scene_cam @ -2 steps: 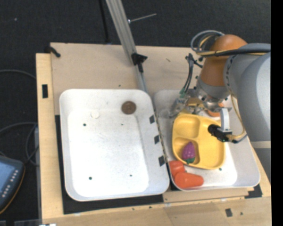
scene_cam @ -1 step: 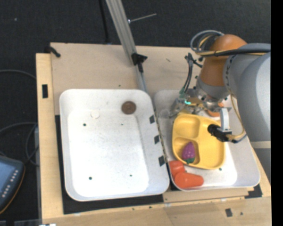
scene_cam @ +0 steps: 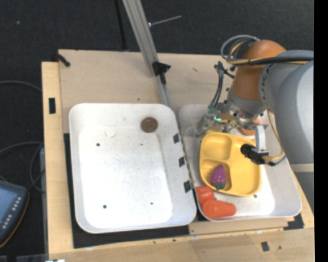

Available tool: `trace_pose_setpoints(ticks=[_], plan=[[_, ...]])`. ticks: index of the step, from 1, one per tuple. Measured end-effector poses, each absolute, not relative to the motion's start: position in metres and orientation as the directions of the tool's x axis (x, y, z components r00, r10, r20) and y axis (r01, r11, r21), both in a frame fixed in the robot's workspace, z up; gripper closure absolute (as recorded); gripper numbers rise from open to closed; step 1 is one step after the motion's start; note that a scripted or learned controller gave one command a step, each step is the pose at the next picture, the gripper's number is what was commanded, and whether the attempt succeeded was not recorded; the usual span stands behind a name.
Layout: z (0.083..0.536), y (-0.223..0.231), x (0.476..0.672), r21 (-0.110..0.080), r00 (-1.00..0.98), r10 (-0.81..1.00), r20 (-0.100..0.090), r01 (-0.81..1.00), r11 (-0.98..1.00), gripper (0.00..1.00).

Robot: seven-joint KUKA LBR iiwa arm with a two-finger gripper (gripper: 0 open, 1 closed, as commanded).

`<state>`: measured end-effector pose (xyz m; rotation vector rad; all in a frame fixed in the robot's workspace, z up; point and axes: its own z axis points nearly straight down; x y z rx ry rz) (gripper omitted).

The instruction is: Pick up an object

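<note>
A dark carpet-like floor [scene_cam: 54,15] surrounds a light wooden table [scene_cam: 98,75], and on the far left a dark handheld device with an orange edge [scene_cam: 3,209] lies on that floor, with thin cables near it. No brand, label or writing can be read anywhere.

On the table the left white bin [scene_cam: 126,212] holds a small round brown disc [scene_cam: 148,125] near its far edge, lying flat. A slanted aluminium rail [scene_cam: 139,29] comes down from the top of the view and ends behind the place where the two bins meet.

The right white bin [scene_cam: 284,201] carries a yellow divided tray [scene_cam: 240,173]. The tray's long axis runs from the far side to the near side of the bin, a little tilted. In its near compartment lies a purple object with a green part at its near end [scene_cam: 218,176]; its long axis follows about the same direction as the tray. Just beside the tray's near left corner, an orange-red object [scene_cam: 214,203] lies in the bin, pointing to the right and touching the tray rim or very close to it.

The grey arm with the orange band [scene_cam: 259,53] reaches over the far side of the right bin. The pincer [scene_cam: 229,119] hangs above the tray's far edge, and I cannot tell how wide it is, since the wrist and cables hide it.
</note>
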<state>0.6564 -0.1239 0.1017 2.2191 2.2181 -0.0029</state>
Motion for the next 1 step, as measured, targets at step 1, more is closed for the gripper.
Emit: trace_pose_setpoints(ticks=[1], plan=[[0.1017, -0.1239, 0.6564, 0.002, 0.0, 1.0, -0.004, 1.0, 0.0, 0.0]])
